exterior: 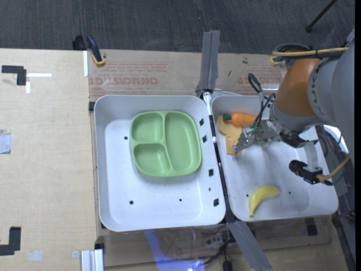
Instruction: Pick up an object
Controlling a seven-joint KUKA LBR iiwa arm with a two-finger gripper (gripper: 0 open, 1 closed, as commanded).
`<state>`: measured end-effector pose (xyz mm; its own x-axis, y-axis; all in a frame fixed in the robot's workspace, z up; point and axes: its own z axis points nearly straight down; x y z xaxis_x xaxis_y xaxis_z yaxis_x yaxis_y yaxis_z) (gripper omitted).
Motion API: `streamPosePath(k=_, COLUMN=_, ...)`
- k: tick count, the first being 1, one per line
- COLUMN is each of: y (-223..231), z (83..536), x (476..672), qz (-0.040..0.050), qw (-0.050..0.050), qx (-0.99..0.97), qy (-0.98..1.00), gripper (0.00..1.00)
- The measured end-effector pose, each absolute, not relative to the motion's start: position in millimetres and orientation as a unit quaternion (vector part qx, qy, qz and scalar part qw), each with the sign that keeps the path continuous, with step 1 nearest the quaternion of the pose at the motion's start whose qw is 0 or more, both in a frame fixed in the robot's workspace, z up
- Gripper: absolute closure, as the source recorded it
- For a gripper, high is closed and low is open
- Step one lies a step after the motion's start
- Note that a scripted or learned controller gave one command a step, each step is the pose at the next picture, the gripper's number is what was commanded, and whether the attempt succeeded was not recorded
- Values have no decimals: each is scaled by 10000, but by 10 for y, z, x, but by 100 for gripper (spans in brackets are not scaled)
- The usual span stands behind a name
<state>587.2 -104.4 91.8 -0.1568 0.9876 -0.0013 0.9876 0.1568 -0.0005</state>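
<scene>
The gripper (pixel 243 142) hangs low in the right bin (pixel 293 208), at its upper left; the state of its jaws cannot be told. A yellow slab (pixel 227 130) lies directly under and just left of it. A carrot (pixel 242 118) lies just above, long axis left to right. A banana (pixel 262 197) lies well below, near the front wall. The left bin (pixel 113 208) holds a green plate (pixel 166 143).

pincer (pixel 243 142) over right bin (pixel 293 208) | banana (pixel 262 196) near | green plate (pixel 166 143) left bin (pixel 113 168)
</scene>
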Motion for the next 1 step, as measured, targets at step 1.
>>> streamPosePath(k=1, y=-1005, z=912, x=6383, qz=-12, qw=-1, qx=6305, qy=7762, gripper=0)
